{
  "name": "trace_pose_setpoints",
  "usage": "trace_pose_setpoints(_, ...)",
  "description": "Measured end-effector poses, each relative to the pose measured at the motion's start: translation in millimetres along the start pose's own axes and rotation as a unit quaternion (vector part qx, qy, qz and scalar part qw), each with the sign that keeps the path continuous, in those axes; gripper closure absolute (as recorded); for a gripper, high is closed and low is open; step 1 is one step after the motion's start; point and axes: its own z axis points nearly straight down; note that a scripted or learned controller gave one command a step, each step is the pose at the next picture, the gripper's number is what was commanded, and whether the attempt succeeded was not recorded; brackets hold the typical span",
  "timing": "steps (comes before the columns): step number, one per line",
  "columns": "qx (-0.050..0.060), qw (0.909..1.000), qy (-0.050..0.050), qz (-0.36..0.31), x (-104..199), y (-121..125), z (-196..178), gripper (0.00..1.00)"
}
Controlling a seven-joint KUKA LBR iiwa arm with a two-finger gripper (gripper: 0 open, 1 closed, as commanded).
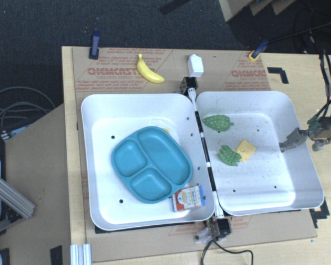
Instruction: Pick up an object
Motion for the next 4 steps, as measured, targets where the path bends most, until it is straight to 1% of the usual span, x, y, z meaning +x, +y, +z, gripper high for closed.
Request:
trace_pose_setpoints(1,0.001,1.0,0.001,-0.001,75.7,1.6,102.3,0.0)
trace_pose_setpoints(2,-0.003,1.0,0.0,-0.001,84.9,70.2,137.0,0.0)
trace_pose_setpoints(3,-0.006,1.0,0.0,-0.001,85.2,72.1,125.3,1.0)
trace_pose_setpoints(4,-0.006,1.0,0.0,-0.001,85.2,71.9,125.6,0.0)
